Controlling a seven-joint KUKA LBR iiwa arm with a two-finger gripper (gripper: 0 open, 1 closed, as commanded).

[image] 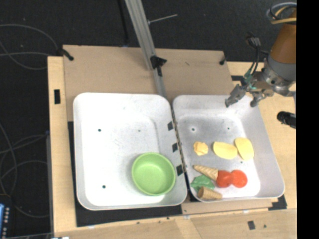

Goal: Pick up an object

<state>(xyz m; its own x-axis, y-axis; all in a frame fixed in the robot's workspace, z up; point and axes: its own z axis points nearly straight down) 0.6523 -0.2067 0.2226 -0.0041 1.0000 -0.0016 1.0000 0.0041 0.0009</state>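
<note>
Left bin [99,113]: green bowl [153,173] alone, lower right corner, near divider.

Right bin [209,113]: toy food clustered in lower half. Small yellow piece [201,148], yellow pieces [225,150] and [244,148] in row. Below: cone [207,172], green piece [202,181], second cone [209,193], red tomatoes [232,179]. Candidates to pick, all unheld.

Gripper [245,97] at upper right of frame, above right bin's far rim, fingers spread wide, nothing between. Likely staged high, clear of bin walls, ahead of descent.

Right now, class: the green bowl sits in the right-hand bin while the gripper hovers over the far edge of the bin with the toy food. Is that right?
One thing is wrong. The camera view shows the green bowl in the left-hand bin, not the right. The gripper does hover over the far edge of the food bin.
</note>
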